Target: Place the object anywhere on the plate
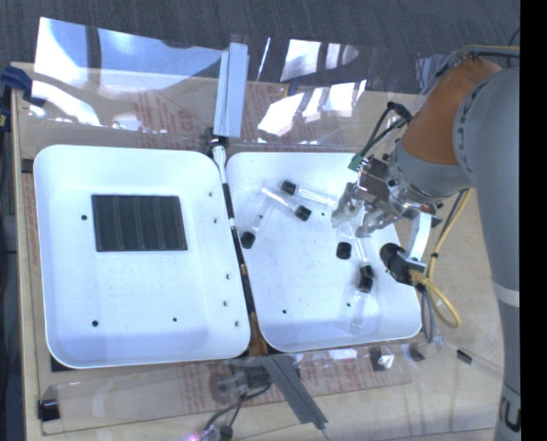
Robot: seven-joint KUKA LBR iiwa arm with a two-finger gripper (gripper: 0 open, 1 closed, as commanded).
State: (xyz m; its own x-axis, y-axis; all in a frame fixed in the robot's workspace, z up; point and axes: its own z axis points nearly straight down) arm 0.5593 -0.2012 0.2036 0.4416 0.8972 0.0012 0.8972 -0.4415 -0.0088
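Observation:
A dark ribbed rectangular plate [140, 222] lies flat in the left bin [62, 320], toward its upper left. Several clear tubes with black caps are scattered in the right bin [296, 333]: one [296, 192] near the top, one [253, 225] by the divider, a short one [344, 247] in the middle right and one [362, 288] lower right. My gripper [358, 220] hangs low over the right bin's right half, just above the short tube. I see nothing clearly held in it.
A clear plastic wall with glare stands behind both bins [282, 72]. A grey bar [229, 85] rises at the back between them. Cables [438, 292] loop off the wrist near the right bin's right rim. The bench edge runs along the front.

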